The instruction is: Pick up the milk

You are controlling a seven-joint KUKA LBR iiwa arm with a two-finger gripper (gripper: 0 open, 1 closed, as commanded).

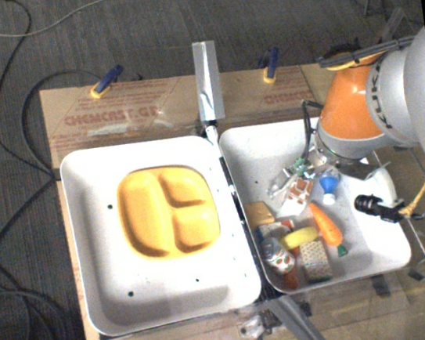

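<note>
1. Milk (298,190) is, as best you can judge, the small white carton with red print lying tilted in the right bin (383,254), just below and left of the tool (311,160).
2. Tool state: you cannot tell how it is set, since the orange wrist hides it.
3. Clutter crowds the carton: a blue-capped bottle (329,186) just below the tool, a carrot (328,226) and a banana (300,237) further down.
4. Descend squarely over the carton's narrow sides so you don't catch the neighbours.
5. Lift slowly and confirm the carton sits gripped before rising clear.
</note>
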